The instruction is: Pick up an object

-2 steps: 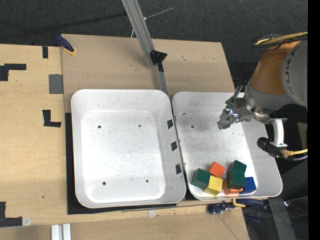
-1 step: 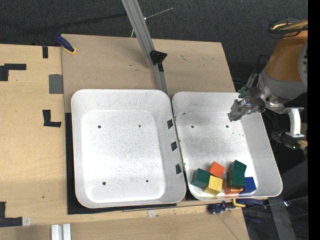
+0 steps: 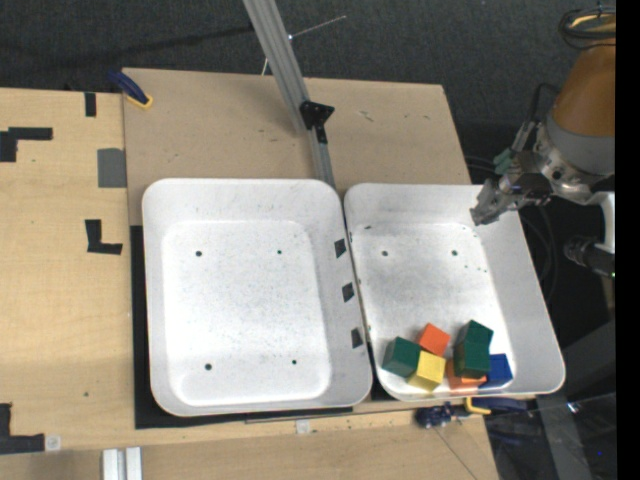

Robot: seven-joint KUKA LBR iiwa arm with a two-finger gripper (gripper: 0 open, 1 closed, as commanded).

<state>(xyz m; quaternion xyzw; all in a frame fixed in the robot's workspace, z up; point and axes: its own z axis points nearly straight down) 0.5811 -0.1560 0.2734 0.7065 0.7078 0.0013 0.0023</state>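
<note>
Several small blocks huddle in the near right corner of the right bin (image 3: 420, 268): a dark green block (image 3: 402, 356), an orange block (image 3: 434, 338), a yellow block (image 3: 430, 369), another dark green block (image 3: 475, 342) and a blue block (image 3: 498, 369). My gripper (image 3: 487, 208) hangs over the far right edge of the right bin, well away from the blocks. Nothing shows between its fingers.
The left bin (image 3: 240, 298) lies beside the right one. A slanted metal pole (image 3: 285, 58) with a black clamp (image 3: 316, 115) crosses the bench behind the bins. A blue and yellow object (image 3: 130, 87) rests at the far left of the bench.
</note>
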